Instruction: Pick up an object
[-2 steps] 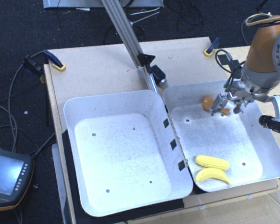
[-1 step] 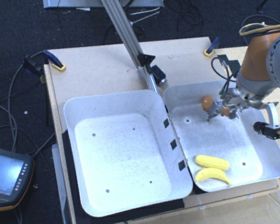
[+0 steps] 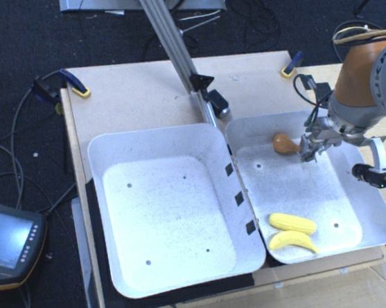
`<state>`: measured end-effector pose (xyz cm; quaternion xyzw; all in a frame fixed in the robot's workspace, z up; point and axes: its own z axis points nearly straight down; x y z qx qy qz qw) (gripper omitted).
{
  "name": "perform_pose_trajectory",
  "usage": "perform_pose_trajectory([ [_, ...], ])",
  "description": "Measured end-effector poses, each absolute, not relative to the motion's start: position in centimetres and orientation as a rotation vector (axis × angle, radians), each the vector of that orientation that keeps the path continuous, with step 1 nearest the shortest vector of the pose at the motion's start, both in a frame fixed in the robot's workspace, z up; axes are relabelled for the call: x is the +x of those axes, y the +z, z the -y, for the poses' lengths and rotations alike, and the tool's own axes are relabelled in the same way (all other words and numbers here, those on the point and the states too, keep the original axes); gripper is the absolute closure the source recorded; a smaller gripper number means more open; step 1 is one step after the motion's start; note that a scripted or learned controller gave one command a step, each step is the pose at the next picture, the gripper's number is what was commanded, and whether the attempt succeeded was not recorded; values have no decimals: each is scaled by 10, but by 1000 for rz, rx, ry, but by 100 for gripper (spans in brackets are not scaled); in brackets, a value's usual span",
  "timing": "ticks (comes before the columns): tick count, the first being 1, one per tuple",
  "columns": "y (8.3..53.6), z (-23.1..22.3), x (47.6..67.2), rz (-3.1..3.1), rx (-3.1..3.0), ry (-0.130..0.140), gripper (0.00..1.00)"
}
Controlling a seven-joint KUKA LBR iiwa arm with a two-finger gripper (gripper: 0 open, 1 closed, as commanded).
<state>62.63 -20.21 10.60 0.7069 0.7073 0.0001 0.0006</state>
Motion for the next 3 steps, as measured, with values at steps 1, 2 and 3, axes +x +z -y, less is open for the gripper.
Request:
perform_pose_trajectory([
  [1, 149, 206, 624, -2219, 2219, 3, 100],
  [2, 211, 202, 622, -2219, 2217, 4, 100],
  [3, 216, 202, 622, -2222, 2221, 0, 100],
])
